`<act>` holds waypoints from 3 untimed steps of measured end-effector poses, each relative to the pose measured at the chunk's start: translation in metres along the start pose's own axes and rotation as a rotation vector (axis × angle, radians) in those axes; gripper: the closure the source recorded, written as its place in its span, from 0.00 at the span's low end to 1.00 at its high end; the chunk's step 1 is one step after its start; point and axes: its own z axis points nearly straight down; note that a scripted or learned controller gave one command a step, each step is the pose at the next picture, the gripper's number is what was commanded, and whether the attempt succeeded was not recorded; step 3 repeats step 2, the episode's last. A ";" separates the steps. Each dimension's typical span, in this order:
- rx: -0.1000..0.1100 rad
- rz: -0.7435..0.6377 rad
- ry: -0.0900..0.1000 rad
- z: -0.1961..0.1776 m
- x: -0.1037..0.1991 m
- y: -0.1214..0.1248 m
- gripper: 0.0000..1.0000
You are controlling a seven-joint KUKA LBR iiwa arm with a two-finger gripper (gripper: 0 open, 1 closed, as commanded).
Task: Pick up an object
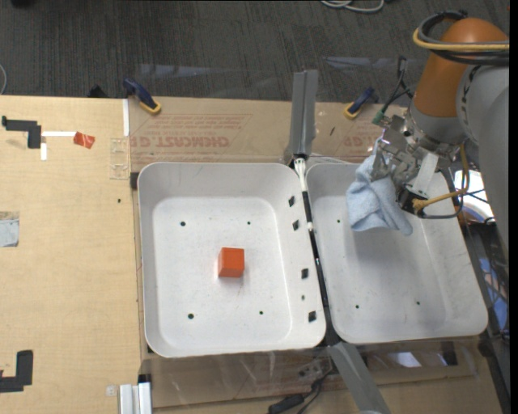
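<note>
Dark grey carpet floor [202, 40] along top, black cable [352, 5] trailing on it. Light wooden benchtop [65, 267] at left with black brackets and tape marks. Cardboard sheet [210, 133] with reversed printed lettering behind the bins, held by blue-and-yellow clamps [142, 95]. Grey metal bar [303, 113] upright between bins. Even overhead light

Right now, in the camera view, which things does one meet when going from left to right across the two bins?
left bin → orange block → divider between the bins → light blue cloth hanging at the gripper.
</note>
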 end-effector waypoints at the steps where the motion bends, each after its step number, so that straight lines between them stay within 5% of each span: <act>1: 0.002 0.000 -0.002 -0.008 -0.001 0.000 1.00; 3: 0.000 -0.081 0.000 0.009 -0.002 0.001 1.00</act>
